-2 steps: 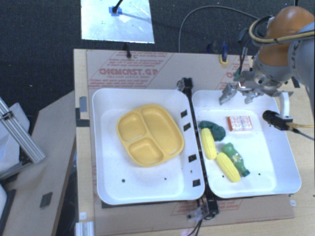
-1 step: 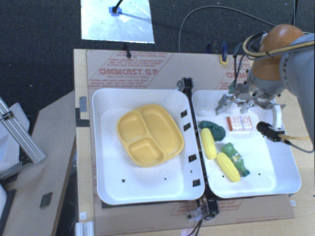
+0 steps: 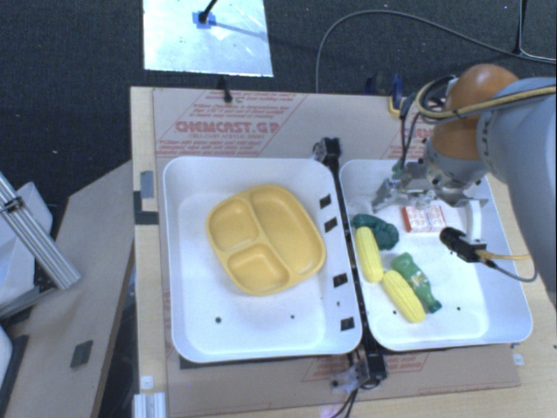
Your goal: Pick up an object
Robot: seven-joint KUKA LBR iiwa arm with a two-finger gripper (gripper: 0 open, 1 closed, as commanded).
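Note:
My gripper (image 3: 431,205) hangs over the back of the right bin (image 3: 487,320), and it is open. One finger (image 3: 386,193) points left and the other (image 3: 474,218) stands to the right. A small red and white box (image 3: 424,219) lies on the bin floor between and below them, not gripped. In front of it are two yellow corn cobs (image 3: 368,254) (image 3: 404,295), a dark green leafy piece (image 3: 380,230) and a green packet (image 3: 416,279).
A yellow divided plate (image 3: 264,237) lies in the left bin (image 3: 196,320). A black divider (image 3: 344,251) runs between the bins. A black cable end with a yellow wire (image 3: 461,244) hangs off the arm over the right bin.

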